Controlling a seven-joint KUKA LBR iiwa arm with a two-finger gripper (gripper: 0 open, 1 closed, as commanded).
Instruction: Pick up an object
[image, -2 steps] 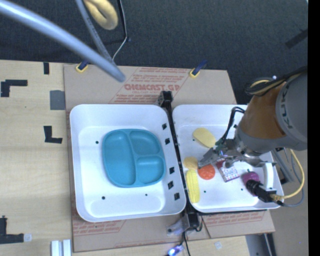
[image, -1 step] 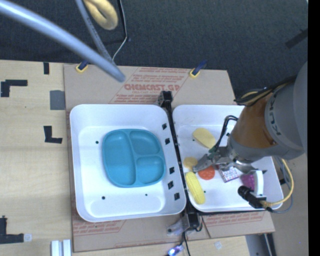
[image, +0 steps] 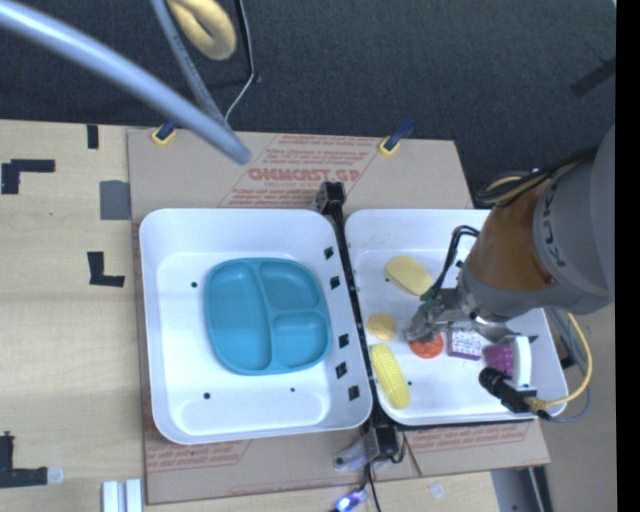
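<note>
My gripper (image: 424, 326) is down in the right bin (image: 440, 400), its dark fingers right above a small red-orange object (image: 428, 347). A small yellow round piece (image: 380, 325) lies just left of it. A yellow corn cob (image: 389, 374) lies at the bin's front left, and a pale yellow oval piece (image: 408, 273) sits further back. The view does not show whether anything is between the fingers.
The left bin (image: 170, 400) holds a blue divided plate (image: 267, 314). A purple and white packet (image: 468, 344) lies in the right bin beside the red object, under the wrist. The arm's orange band (image: 510, 240) and grey body cover the bin's right side.
</note>
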